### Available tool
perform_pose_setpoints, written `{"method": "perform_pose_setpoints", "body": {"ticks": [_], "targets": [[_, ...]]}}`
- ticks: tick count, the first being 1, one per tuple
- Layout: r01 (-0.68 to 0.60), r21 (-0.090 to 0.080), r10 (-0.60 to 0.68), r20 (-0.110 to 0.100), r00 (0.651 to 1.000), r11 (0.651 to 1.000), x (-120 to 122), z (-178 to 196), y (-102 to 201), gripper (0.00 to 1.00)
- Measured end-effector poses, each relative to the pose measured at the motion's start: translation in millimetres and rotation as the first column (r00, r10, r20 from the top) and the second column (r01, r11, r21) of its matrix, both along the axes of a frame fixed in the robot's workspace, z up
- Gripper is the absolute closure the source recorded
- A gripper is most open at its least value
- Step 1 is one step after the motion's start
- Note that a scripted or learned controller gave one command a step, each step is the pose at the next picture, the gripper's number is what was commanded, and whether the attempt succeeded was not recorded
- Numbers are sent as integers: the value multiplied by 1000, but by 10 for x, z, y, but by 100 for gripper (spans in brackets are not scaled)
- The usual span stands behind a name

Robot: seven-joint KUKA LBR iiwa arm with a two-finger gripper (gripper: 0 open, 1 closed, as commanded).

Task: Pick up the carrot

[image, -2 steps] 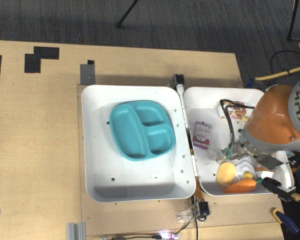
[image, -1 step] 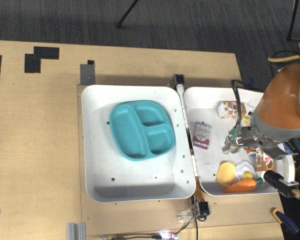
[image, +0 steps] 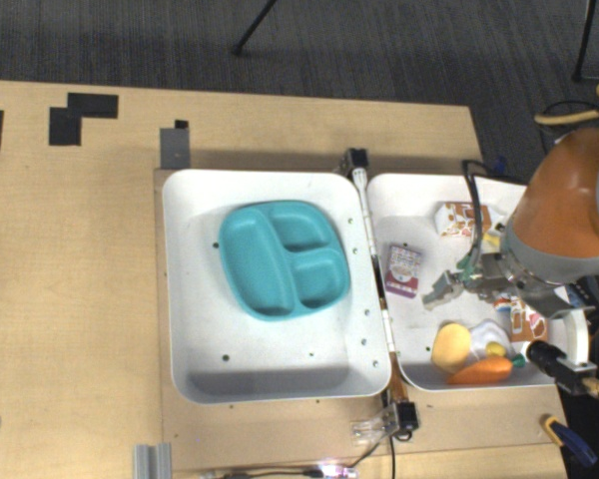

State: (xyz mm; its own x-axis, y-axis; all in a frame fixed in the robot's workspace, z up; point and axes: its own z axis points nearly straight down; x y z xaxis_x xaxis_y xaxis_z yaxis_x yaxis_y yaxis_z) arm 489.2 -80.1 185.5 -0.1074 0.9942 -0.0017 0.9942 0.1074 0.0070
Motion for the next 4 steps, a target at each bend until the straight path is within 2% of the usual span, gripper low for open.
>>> {"method": "perform_pose_setpoints", "body": {"ticks": [1, 2, 3, 4], "targets": [[-52, -1, 52, 5, 999, 999, 19, -977, -215, 0], [-297, -5, 297, 5, 955, 955, 29, -976, -199, 0], [-298, -8, 298, 15, 955, 955, 69, -851, -187, 100], [-29, 0, 29, -1, 1000, 1000, 69, -471, -127, 100]]}}
